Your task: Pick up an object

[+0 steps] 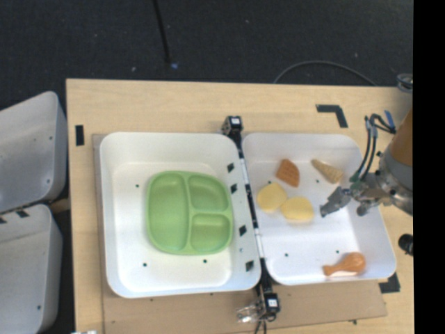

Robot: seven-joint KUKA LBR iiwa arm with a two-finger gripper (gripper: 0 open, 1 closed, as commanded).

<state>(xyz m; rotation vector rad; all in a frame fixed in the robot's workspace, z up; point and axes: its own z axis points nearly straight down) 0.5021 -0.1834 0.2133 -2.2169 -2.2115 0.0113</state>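
The right bin holds several food-like pieces. An orange-brown chunk and a tan wedge lie toward the back. Two yellow pieces sit side by side near the middle. An orange drumstick shape lies by the front rim. My gripper hangs low over the right half of this bin, just right of the nearer yellow piece and below the tan wedge. Its fingers stand apart, open, with nothing between them.
The left bin carries a green divided plate. A raised divider with black clips separates the two bins. Cables trail off the arm at the right. White chair-like shapes stand left of the bench.
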